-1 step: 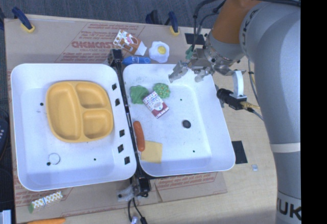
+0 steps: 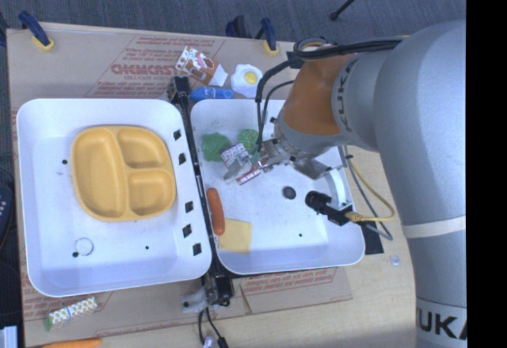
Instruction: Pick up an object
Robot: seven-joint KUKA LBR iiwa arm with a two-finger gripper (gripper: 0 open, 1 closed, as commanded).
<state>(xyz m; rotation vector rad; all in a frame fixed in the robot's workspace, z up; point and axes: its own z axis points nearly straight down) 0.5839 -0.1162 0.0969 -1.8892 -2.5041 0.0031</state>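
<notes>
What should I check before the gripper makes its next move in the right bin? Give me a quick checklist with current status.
1. Gripper is over the right bin, not the rim: ok.
2. A target lies under it: a small wrapped packet sits at the fingertips: ok.
3. Packet actually held between the fingers: cannot tell.
4. Neighbours crowd the target: green leafy pieces touch or nearly touch the packet: not ok.
5. Hot dog and yellow cheese slice lie apart from the gripper, nearer the front: ok.
6. Left bin with yellow divided plate is away from the arm: ok.
</notes>
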